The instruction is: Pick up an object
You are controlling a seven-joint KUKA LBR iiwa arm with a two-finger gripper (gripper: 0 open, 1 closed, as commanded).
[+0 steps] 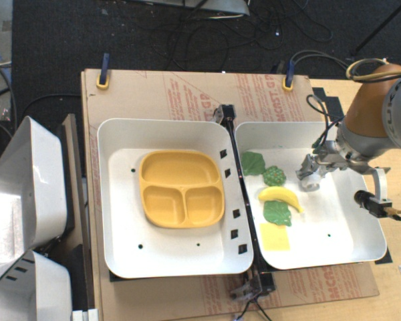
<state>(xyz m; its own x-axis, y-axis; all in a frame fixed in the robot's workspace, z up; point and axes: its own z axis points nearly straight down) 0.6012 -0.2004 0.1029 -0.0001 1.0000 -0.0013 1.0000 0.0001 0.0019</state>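
A: Camera view. What does the surface [160, 85] carry?

B: Two shallow white bins side by side on a brown cardboard sheet. The left bin [113, 179] holds a yellow divided tray [182, 187] with three compartments, lying flat near the bin's middle. The right bin [347, 233] holds the small loose objects.

A: Which objects lie in the right bin, and where?

B: All sit in the half nearer the divider between the bins. A flat green leaf-shaped piece [253, 162] lies toward the far left corner. Just beside it, toward the bin's middle, is a small round knobbly green piece [275, 176]. A yellow banana [280, 196] lies below these, and its lower edge touches or overlaps a second green piece [278, 212]. A pale yellow square [275, 237] lies flat nearest the bin's near edge, just below that green piece.

A: Where is the arm?

B: The grey arm, with its orange band [367, 109], reaches in over the right bin's far right corner. The hand [310, 176] is low over the bin floor near the bin's middle, to the right of the round green piece and apart from it.

A: What is the state of the hand?

B: It cannot be told; the metal tip is too small and blurred to show how the fingers stand. No object is seen between them.

A: Anything beside the surface?

B: White containers [23, 179] stand off its left edge, and two clamps [103, 72] grip its far edge.
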